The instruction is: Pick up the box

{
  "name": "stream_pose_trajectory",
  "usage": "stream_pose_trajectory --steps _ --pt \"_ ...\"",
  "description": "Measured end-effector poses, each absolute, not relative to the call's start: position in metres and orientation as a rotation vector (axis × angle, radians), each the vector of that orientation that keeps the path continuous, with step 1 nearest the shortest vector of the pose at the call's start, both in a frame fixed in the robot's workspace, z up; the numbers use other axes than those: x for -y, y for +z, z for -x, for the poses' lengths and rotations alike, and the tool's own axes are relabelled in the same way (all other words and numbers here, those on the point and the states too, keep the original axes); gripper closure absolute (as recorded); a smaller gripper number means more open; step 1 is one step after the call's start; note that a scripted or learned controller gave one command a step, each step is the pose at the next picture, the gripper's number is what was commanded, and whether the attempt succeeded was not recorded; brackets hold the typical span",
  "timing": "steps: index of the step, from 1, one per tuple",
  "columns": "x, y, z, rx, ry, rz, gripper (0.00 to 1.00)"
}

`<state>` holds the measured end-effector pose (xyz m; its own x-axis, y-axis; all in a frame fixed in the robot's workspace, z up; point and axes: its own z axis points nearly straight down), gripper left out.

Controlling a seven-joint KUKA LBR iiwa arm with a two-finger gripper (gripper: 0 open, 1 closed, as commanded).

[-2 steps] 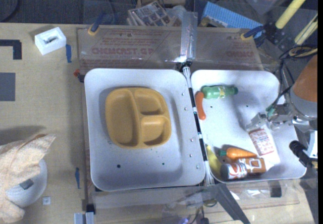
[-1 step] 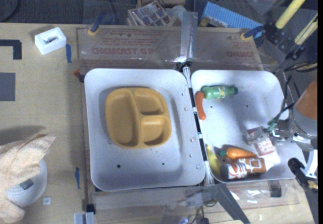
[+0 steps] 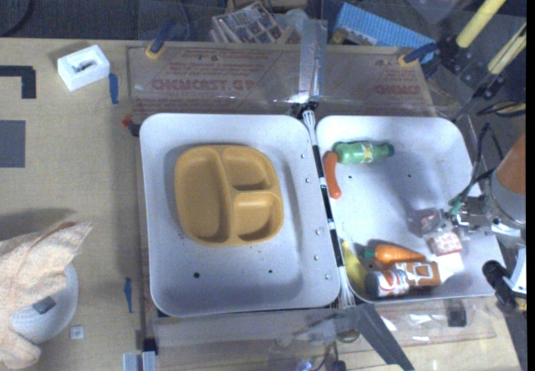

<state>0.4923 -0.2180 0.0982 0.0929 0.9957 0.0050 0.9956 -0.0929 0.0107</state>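
Two shallow white bins (image 3: 159, 194) sit on the counter. We see the grey arm's gripper (image 3: 462, 215) at right, blurred beside the small pink-and-white box (image 3: 444, 242); finger spread unclear.

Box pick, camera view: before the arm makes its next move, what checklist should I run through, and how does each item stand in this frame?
1. Box found: ok, it lies in the bin on the view's right, near that bin's right side.
2. Gripper close to the box: ok, it sits just up and left of it in the view.
3. Grip on the box: cannot tell, that area is blurred.
4. Room around the box: not ok, the sauce bottle and carrot lie close on its left.
5. Box top uncovered: ok, nothing lies over it.
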Motion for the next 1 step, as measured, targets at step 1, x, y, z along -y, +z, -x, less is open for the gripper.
stream_pose_trajectory --steps 1 --pt "0.1485 0.1942 -0.5292 -2.113 0.001 -2.325 1.0"
